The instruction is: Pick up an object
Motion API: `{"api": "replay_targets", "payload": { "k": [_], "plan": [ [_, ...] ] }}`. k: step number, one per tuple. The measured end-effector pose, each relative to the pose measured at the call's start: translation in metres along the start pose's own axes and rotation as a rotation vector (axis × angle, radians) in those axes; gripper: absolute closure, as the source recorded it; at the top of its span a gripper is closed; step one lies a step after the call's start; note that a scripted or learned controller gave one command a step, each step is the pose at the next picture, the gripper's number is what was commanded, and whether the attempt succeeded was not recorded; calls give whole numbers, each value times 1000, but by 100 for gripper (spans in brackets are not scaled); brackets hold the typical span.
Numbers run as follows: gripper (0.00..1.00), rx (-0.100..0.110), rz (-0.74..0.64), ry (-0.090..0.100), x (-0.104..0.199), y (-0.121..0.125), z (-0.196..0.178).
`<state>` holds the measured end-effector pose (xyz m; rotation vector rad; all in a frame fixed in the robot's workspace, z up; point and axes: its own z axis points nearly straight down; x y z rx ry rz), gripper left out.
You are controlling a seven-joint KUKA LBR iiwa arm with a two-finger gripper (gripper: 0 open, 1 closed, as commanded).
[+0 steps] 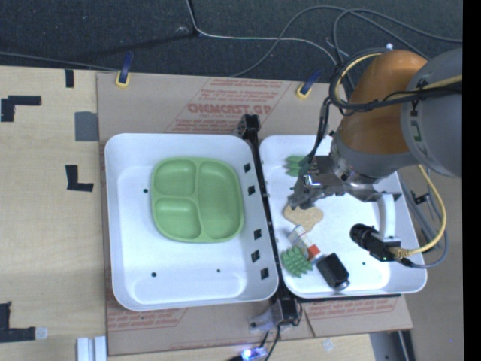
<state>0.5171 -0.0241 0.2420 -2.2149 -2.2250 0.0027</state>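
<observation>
Jaws (304,199), state unclear, hang over the tan piece (304,216) near the right bin's (402,280) inner edge.

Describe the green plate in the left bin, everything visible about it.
The green plate is pale green, looks like matte plastic, and has a rounded-square outline with a raised rim. Ridges split it into three compartments: two smaller ones on the view's left side and a larger one on the right. Nothing lies in any of them. It sits flat, right side up, on the floor of the left bin, slightly turned, nearer the far wall than the near one. It touches nothing but the bin floor; the gripper is over the other bin.
</observation>
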Motion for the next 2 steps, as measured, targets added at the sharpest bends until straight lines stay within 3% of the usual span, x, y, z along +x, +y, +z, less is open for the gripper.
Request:
{"api": "replay_targets", "payload": {
  "k": [2],
  "plan": [
    [100,0,-3,1,113,3,8]
  ]
}}
